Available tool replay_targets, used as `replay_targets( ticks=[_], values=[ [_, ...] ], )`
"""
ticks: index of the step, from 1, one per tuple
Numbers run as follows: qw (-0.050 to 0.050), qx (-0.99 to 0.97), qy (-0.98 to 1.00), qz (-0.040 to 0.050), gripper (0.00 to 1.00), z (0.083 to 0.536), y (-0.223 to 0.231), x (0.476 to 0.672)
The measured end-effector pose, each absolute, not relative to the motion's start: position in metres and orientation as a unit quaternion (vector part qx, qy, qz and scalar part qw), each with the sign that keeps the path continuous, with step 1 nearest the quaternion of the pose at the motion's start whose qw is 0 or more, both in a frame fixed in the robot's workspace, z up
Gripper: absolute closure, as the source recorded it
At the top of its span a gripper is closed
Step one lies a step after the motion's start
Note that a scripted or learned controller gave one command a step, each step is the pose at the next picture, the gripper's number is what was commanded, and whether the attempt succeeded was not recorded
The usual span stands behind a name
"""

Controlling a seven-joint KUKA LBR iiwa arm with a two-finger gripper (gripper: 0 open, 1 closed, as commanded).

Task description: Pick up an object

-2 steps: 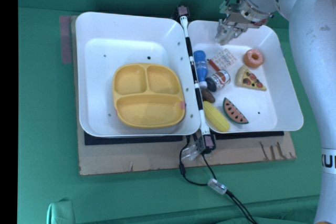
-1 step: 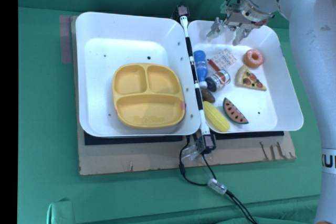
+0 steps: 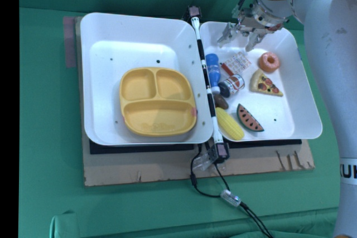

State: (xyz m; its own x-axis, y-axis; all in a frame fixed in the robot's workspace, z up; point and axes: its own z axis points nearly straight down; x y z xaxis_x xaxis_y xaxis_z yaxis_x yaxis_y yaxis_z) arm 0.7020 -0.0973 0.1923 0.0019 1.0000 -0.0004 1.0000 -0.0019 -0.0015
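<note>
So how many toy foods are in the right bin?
4 clear ones: donut far right, pizza slice below it, watermelon slice and corn nearest. Others may hide in the central clutter.

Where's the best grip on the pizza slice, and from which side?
Probably across the narrow tip half of the pizza slice, coming straight down. It lies flat in the right bin, crust toward the left, tip toward the right, with bare floor on both long edges. The donut sits just above, so keep clear of it.
</note>
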Motion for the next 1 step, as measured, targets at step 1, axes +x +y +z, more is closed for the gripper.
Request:
replay_targets(
  ticks=[1],
  values=[
    [0.002,-0.707,-0.707,0.001,0.0,0.1892,-0.0995,0.7014]
  ],
)
